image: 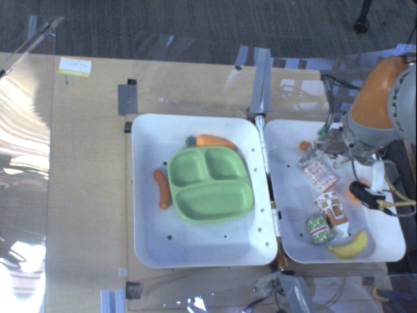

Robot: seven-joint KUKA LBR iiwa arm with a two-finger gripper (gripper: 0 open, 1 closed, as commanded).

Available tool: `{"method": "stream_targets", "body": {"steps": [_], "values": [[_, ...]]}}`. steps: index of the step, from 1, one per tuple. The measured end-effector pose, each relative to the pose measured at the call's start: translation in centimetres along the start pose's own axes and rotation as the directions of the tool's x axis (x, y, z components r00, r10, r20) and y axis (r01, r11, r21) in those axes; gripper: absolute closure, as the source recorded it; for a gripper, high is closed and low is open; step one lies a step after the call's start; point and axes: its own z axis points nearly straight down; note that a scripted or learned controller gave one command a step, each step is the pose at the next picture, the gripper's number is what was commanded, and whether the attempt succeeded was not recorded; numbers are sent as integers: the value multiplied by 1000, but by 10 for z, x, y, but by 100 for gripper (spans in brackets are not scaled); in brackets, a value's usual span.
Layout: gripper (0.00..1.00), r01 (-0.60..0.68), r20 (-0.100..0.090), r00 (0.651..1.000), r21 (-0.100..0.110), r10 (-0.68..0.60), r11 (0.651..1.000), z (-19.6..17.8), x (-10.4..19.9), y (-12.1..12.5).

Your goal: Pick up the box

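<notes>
1. The arm (384, 103) enters from the right of the camera view, its orange band above the upper part of the right bin (287, 240).
2. The gripper (324, 145) sits low over the upper middle of the right bin; whether the fingers are spread or pressed together cannot be told.
3. The box (320, 174), a flat carton with a red-and-white pattern, lies on the floor of the right bin just below and slightly left of the gripper. Contact between the two cannot be told; the box is not seen between the fingers.
4. Right bin, count: one patterned box; one small carton (333, 212) with brown-and-white print, lower down; one green-and-white round item (317, 229) touching that carton's left side; one banana (349, 246) near the bottom edge; one small orange piece (304, 146) left of the gripper.
5. Left bin (146, 240), count: one green divided tray (210, 183) at centre; one carrot (214, 140) against the tray's top edge; one sausage (162, 188) just beside its left edge.
6. Bins: two, side by side on the counter (85, 175).
</notes>
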Motion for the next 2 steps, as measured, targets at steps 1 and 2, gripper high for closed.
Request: {"method": "stream_targets", "body": {"steps": [1,2], "values": [[0,13,7,1000,-29,-12,1000,16,58,-23],[0,19,5,1000,-33,-19,999,17,55,-26]]}}
